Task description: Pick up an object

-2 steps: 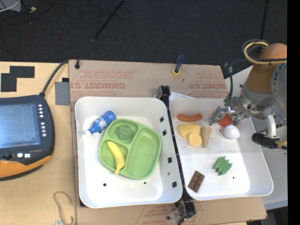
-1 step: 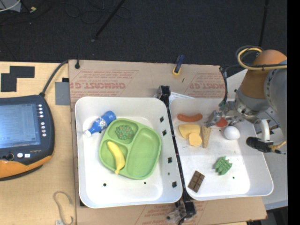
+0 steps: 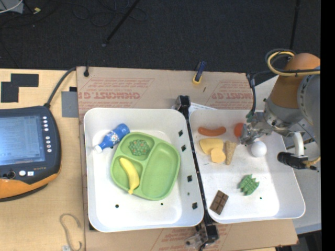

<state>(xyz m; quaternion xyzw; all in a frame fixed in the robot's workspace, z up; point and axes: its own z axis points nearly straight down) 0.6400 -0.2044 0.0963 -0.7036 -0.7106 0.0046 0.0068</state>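
Gripper (image 3: 250,136), its state not being discernible, is being held low near the right bin's (image 3: 293,205) far edge beside a ball (image 3: 258,149), which risks being nudged away rather than grasped.

The gripper (image 3: 250,135) is being held over the right bin (image 3: 285,205), at its far right side. A ball (image 3: 258,149) is lying just before it, a cone (image 3: 230,151) and sausage (image 3: 211,131) to its left. The left bin (image 3: 99,203), carrying a divided plate (image 3: 157,177), is sitting further left.
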